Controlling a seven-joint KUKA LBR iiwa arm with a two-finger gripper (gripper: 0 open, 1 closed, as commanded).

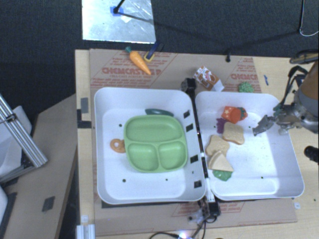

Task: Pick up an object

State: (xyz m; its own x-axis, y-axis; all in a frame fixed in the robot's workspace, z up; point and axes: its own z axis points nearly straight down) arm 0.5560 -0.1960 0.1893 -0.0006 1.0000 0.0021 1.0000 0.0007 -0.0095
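Gripper (260, 127): over right bin (286, 183), near its right edge, upper half; nothing seen btwn fingers.
Arm (306, 101): enters from right, above right bin's top-right corner.
Right bin, left half: strawberry (233, 114) near top; purple bit (220, 125) just below-left of it; bread slice (233, 133) next to that; 2 more slices (218, 153) lower, by left edge; green bit (223, 175) under lowest slice.
Left bin (107, 133): green tray (153, 143) mid, 3 compartments; pretzel (117, 146) touching tray's left side; dark green item (159, 112) at tray's top edge.
Bench, beyond bins: carrot (139, 62), snack pack (206, 78), small green item (244, 87).
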